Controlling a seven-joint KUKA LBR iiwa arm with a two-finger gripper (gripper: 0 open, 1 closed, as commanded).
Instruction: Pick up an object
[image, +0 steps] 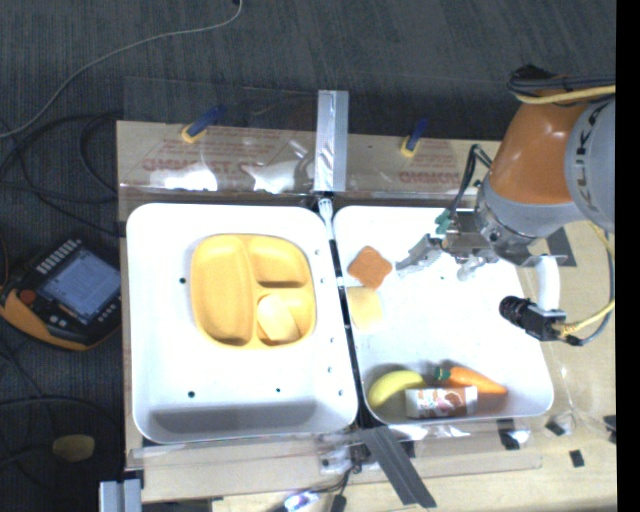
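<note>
In the right bin (520, 350) an orange square piece (370, 266) lies near the left wall, and a pale yellow piece (365, 307) sits just below it. Along the front wall lie a yellow banana-like fruit (393, 386), a small juice box (440, 402) and an orange carrot (474, 379). My gripper (437, 266) hangs over the upper middle of the right bin, to the right of the orange square piece. It is open, one finger pointing left toward that piece, and nothing sits between the fingers.
The left bin (160, 330) holds a yellow compartment tray (250, 288). A metal divider bar (332, 140) stands between the bins at the back. The grey and orange arm (545, 160) covers the right bin's back right corner. A handheld pendant (65, 292) lies left of the bench.
</note>
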